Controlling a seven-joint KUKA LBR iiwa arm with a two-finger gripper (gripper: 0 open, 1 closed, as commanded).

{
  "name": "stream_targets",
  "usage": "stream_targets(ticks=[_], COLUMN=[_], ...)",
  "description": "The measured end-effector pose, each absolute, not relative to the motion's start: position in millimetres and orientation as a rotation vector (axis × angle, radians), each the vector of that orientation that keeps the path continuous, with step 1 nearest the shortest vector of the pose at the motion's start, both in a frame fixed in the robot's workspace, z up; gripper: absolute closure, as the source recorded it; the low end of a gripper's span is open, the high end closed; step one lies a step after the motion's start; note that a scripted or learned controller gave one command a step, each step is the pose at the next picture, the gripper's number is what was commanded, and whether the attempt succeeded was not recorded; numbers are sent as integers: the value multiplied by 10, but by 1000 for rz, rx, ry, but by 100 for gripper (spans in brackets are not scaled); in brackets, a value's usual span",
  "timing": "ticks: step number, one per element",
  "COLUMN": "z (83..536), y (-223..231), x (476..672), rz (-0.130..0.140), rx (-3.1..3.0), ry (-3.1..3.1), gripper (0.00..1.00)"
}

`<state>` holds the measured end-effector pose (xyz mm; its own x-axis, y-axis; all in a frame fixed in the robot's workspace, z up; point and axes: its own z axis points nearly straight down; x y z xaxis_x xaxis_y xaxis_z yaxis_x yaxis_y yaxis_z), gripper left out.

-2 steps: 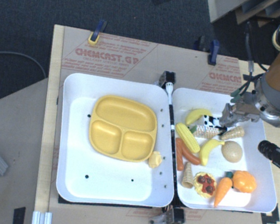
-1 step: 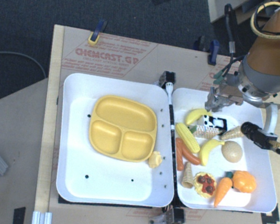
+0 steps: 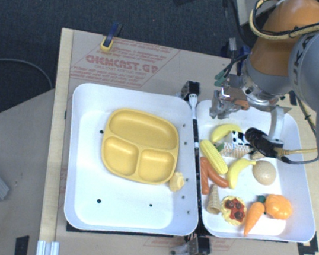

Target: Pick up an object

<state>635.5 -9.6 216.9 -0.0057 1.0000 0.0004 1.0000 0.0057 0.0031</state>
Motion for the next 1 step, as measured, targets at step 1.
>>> stream_targets(ticks=[1], z=[2258], y=[-183], x=[6345], rz=[4], rx=[2218], ry=[2219], gripper=[100])
